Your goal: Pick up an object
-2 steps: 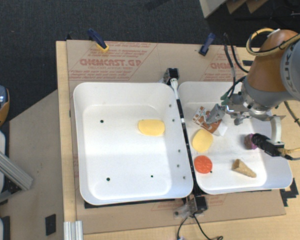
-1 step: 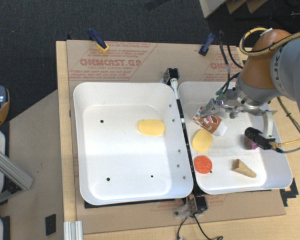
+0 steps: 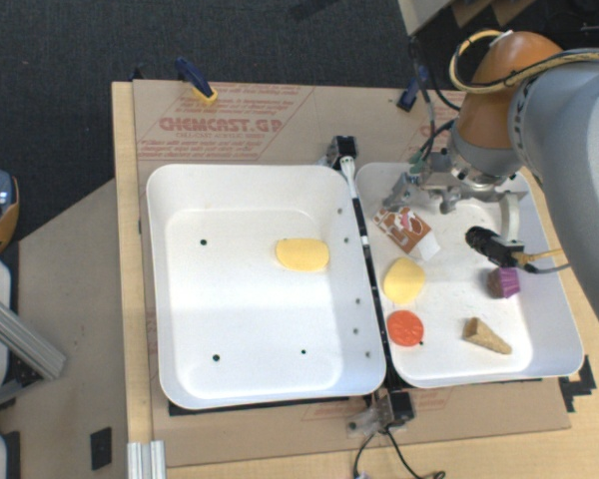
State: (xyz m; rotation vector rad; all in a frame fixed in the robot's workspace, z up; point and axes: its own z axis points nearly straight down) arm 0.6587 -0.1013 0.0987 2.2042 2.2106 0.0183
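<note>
Red-and-white packet [image 3: 406, 230] just below the pincer [image 3: 426, 190], grip state indiscernible; "CHEMCAST" on the cardboard [image 3: 220, 123] behind the bins.

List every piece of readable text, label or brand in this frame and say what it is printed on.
"CHEMCAST G.P": red print, partly faint, on the cardboard sheet under the white bins, behind the left bin.
Smaller red lines above and below that word: too small and blurred to read.
Brown-and-white packet in the right bin: has a printed pattern, but no legible text.
</note>
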